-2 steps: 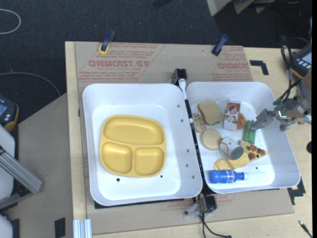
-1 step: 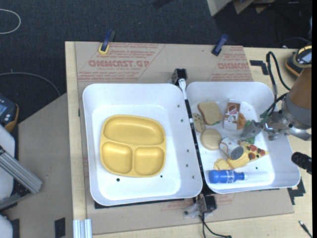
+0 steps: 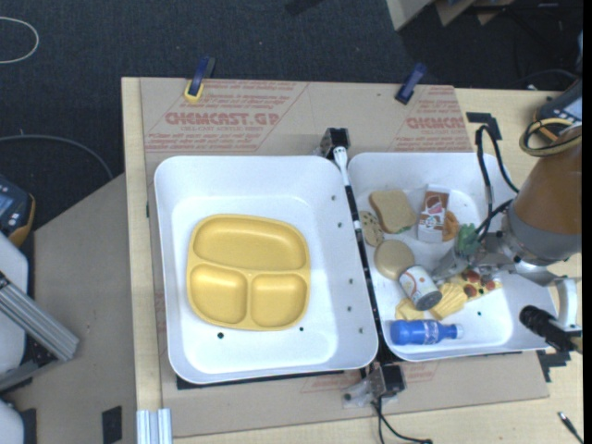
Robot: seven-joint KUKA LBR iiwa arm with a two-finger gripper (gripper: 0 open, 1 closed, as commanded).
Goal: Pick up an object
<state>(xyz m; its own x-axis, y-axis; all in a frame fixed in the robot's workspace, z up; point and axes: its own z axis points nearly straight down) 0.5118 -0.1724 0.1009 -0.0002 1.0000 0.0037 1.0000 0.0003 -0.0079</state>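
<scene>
arm: grey arm with orange band [image 3: 553, 192] over the right bin's right edge
gripper [image 3: 474, 268]: low among items near the right edge; grip state cannot tell
right bin [image 3: 370, 169]: bread slices [image 3: 395, 209], can [image 3: 422, 288], blue bottle [image 3: 424, 332] at front edge
left bin [image 3: 176, 178]: yellow divided tray [image 3: 248, 271], centered

One fixed camera, mounted above the tabletop [image 3: 277, 109], looking down at a slant. Far enough off to take in both white bins whole plus dark floor beyond the far edge. Arm [image 3: 548, 206] comes in from frame right; its pincer [image 3: 470, 265] sits low over the right bin [image 3: 407, 166], with the left bin [image 3: 176, 178] well off to the pincer's far side, toward frame left. No second view to compare.
</scene>
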